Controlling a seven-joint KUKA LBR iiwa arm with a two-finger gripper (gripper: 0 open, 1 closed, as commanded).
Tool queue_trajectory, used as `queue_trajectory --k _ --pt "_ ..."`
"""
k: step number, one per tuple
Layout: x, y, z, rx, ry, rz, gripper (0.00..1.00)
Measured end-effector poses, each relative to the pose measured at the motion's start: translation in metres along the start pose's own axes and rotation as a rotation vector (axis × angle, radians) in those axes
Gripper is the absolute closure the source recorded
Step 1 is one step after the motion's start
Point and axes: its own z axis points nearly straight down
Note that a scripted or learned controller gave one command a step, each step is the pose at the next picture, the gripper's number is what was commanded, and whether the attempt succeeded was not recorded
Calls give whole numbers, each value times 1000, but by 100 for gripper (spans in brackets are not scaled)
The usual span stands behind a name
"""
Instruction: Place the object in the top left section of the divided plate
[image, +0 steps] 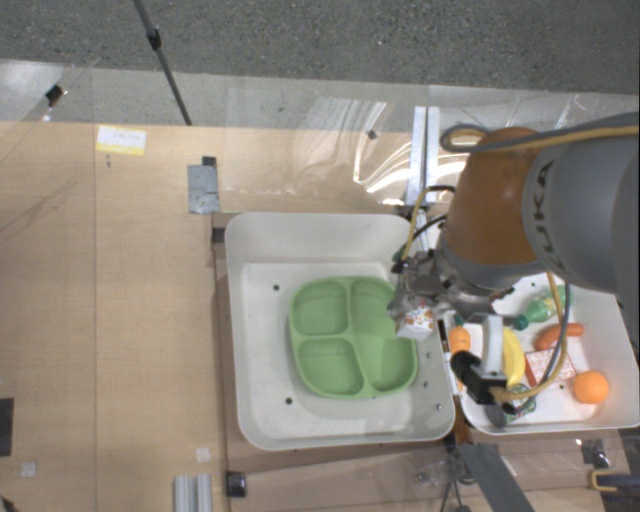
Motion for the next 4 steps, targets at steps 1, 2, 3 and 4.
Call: queue_trajectory --k 1,2,3,4 --pt "58 -42 -79 -4 3 225 100" --pt "84 -45 -74 -2 2 44 100" --pt "84 -45 -74 -2 2 45 0" --pt "44 -61 -206 -8 3 -49 0"
